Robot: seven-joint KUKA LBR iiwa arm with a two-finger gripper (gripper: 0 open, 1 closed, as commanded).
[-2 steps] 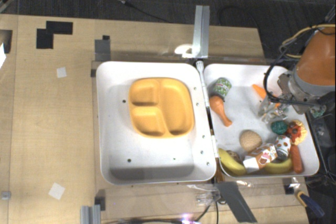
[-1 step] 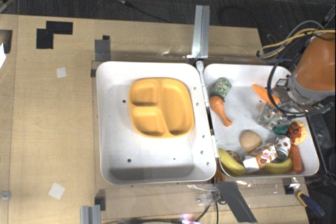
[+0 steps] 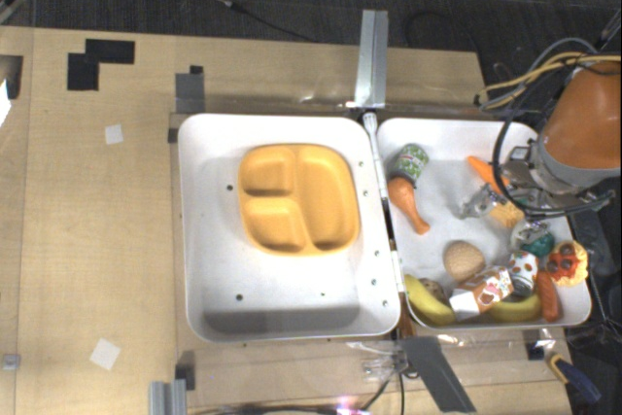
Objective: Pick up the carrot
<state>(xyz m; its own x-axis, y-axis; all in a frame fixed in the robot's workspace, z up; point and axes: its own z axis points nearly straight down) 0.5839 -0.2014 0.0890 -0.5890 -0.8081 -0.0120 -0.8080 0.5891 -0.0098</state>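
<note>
Starting at the left, we see the bench (image 3: 87,238) bare wood with a few black marks, then the left bin (image 3: 209,296), which holds a yellow divided plate (image 3: 294,197) near its middle.

Crossing the divider into the right bin (image 3: 442,136), we reach the carrot (image 3: 407,202) first: it lies flat just beside the bin's left wall, thick pale end toward the back, orange body tapering toward the front right. A green can (image 3: 412,159) sits just behind it, nearly touching its top. Further on lie a brown roll (image 3: 465,259), a banana (image 3: 428,299) along the front edge, a second small orange piece (image 3: 481,169) toward the back, and a cluster of small packets and toys at the front right corner.

At the right, the gripper (image 3: 486,202) hangs over the bin, well apart from the carrot; we cannot tell how its jaws stand.

We judge the carrot a light, stiff plastic toy, smooth and likely slippery. We would grip across its mid-body, where it lies clear of wall and can.
</note>
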